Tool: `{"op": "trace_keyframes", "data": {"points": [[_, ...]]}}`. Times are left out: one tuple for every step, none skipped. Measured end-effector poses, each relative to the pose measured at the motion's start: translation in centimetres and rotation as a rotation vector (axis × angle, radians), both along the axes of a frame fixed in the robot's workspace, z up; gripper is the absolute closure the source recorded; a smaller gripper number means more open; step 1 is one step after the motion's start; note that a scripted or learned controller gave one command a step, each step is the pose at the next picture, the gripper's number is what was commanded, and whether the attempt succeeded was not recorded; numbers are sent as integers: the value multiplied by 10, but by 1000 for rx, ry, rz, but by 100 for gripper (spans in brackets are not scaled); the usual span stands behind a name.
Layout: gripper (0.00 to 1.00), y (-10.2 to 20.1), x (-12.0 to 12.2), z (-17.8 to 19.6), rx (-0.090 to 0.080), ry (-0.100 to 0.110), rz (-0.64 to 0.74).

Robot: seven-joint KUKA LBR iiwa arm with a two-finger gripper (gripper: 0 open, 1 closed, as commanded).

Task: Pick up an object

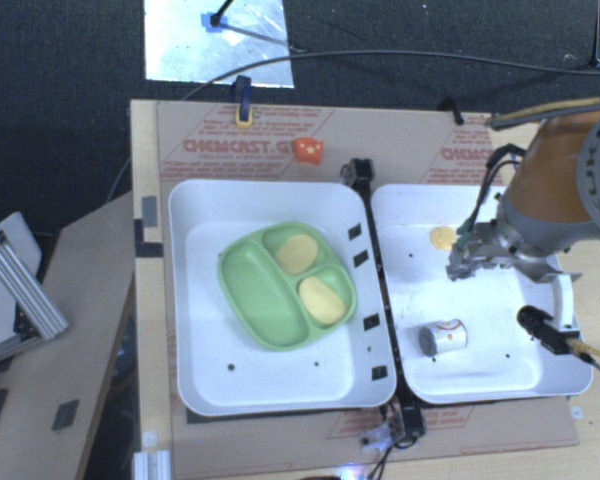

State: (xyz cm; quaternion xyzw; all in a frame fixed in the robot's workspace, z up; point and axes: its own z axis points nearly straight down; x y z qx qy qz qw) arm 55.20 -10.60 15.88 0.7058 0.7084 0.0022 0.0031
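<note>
Gripper (464, 265), finger state indiscernible, hangs just beside small flat yellow disc (442, 236): probably light, thin, slippery—pinch across its edges.

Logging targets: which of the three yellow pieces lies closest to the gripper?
The small yellow piece in the right bin, just left of the gripper. The other two sit in the green plate in the left bin.
</note>
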Motion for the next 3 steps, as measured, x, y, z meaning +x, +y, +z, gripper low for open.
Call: {"op": "trace_keyframes", "data": {"points": [[100,0,7,64,0,-1,1],[100,-1,8,77,1,3,2],[100,53,30,84,3,3,7]]}}
